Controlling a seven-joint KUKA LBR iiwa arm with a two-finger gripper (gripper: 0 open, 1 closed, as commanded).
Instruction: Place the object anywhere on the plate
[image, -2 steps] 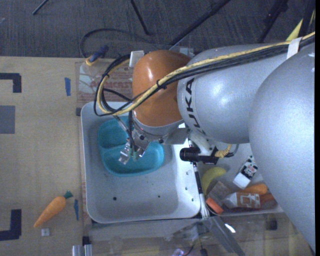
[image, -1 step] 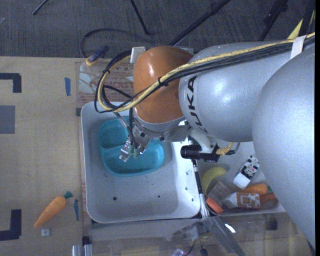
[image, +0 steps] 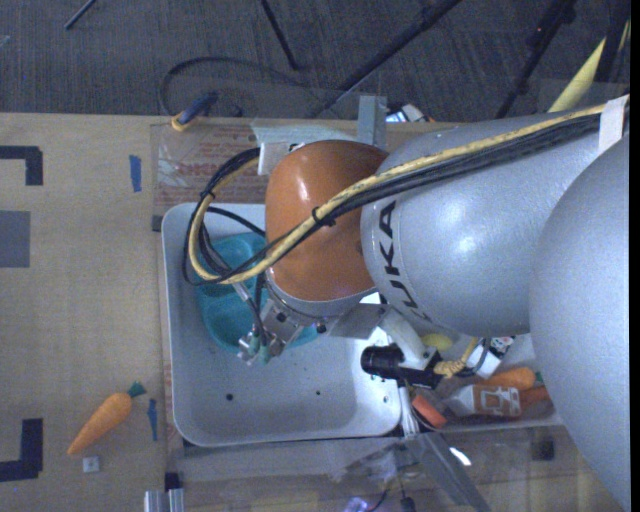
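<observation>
A teal plate (image: 222, 312) lies in the left white bin (image: 190, 400), mostly hidden under the arm's orange band and wrist. My gripper (image: 256, 347) hangs at the plate's near edge, low over the bin floor, with a small greenish tip showing at its end. The view is too tight to tell whether anything is held there. Several small objects lie in the right bin, among them an orange piece (image: 510, 379) and a yellow one (image: 437, 342), all partly covered by the arm.
A toy carrot (image: 100, 421) lies on the wooden bench left of the bin, outside it. Black and yellow cables (image: 200, 250) loop over the left bin's far side. The grey arm covers most of the right half of the view.
</observation>
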